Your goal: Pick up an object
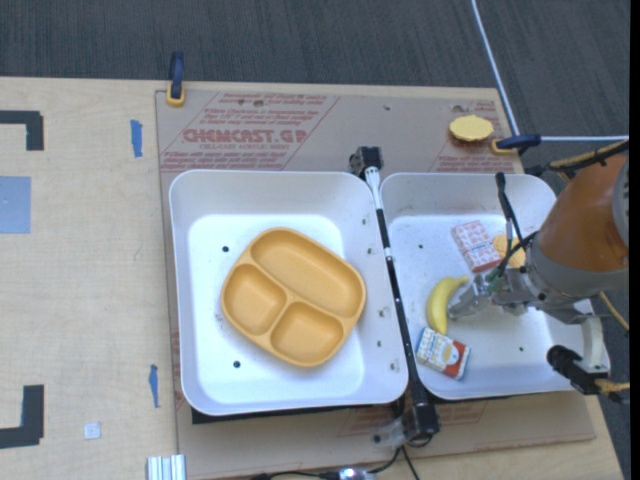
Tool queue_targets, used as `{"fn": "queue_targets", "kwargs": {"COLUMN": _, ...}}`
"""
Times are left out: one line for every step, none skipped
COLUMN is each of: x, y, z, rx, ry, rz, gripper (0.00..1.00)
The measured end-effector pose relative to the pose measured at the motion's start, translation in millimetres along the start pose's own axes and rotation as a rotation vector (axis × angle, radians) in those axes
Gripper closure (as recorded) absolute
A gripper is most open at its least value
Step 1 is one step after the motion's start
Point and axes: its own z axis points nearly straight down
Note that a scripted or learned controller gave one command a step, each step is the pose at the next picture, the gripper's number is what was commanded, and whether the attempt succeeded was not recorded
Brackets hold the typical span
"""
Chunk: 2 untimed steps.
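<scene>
In the right bin (pixel 505 373) lie a yellow banana (pixel 438 303), a small white and orange carton (pixel 441 354) near the front wall, and a red-checked packet (pixel 476 244) further back. My gripper (pixel 470 301) is low in this bin, right beside the banana's right side and just in front of the checked packet. The grey arm with its orange band (pixel 590 230) reaches in from the right and hides the bin's right part. A bit of something yellow (pixel 516 256) peeks out at the arm's left edge.
The left bin (pixel 182 268) holds a yellow divided plate (pixel 292 296). A black divider (pixel 390 278) runs between the bins. On the cardboard behind them sit a yellow disc (pixel 471 129) and a blue clamp (pixel 176 76).
</scene>
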Motion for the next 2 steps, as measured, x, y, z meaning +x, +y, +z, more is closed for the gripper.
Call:
{"fn": "queue_targets", "kwargs": {"x": 48.2, "y": -27.9, "z": -0.2, "rx": -0.001, "ry": 0.000, "rz": 0.000, "gripper": 0.00}}
{"fn": "queue_targets", "kwargs": {"x": 53.7, "y": -27.4, "z": -0.3, "rx": -0.003, "ry": -0.003, "rz": 0.002, "gripper": 0.00}}
